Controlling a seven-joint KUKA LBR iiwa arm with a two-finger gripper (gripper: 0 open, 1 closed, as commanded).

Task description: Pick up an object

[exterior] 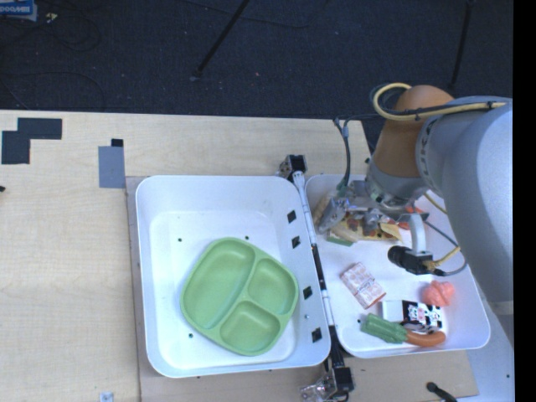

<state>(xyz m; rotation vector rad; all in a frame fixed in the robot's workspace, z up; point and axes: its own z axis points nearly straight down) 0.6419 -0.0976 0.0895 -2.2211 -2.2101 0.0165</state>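
Two white bins stand side by side on the table point(67, 258). The left bin point(159, 199) holds a green divided plate point(239, 296). In the right bin point(477, 329), the gripper point(356, 212) is low at the far end, among a heap of small objects point(368, 229); whether it is grasping anything, I cannot tell. Nearer lie a small patterned box point(363, 284), a pink object point(438, 292) and a green object point(383, 328).

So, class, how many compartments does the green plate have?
3. The green plate lies in the left bin. One long compartment runs along its left side, one sits at upper right, one at lower right. None looks hidden.
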